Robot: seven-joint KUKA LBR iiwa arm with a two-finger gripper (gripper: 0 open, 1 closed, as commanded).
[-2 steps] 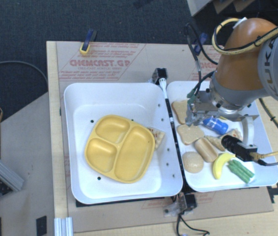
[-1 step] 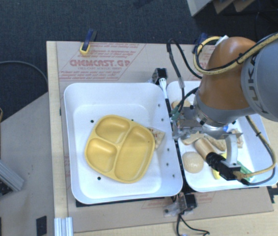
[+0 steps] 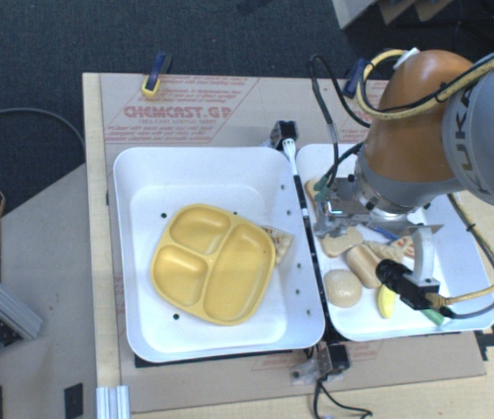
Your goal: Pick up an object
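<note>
— Gripper (image 3: pixel 334 221) first: where is it?

— Low over the right shallow white bin (image 3: pixel 465 243), by its left wall, under the grey arm with the orange band (image 3: pixel 421 112). Whether it grips anything, I cannot tell; the wrist hides it.

— And from the left?

— The left shallow white bin (image 3: pixel 142 190) holds a yellow plastic divided plate (image 3: pixel 212 263), tilted, with a pale brownish scrap (image 3: pixel 279 238) poking out from under its right edge.

— The pickable things?

— In the right bin, near the gripper: a tan rounded lump (image 3: pixel 343 288), beige sausage-shaped pieces (image 3: pixel 362 262) touching each other, and a small yellow piece (image 3: pixel 387 302) beside a black fitting on the arm (image 3: pixel 404 285).
</note>
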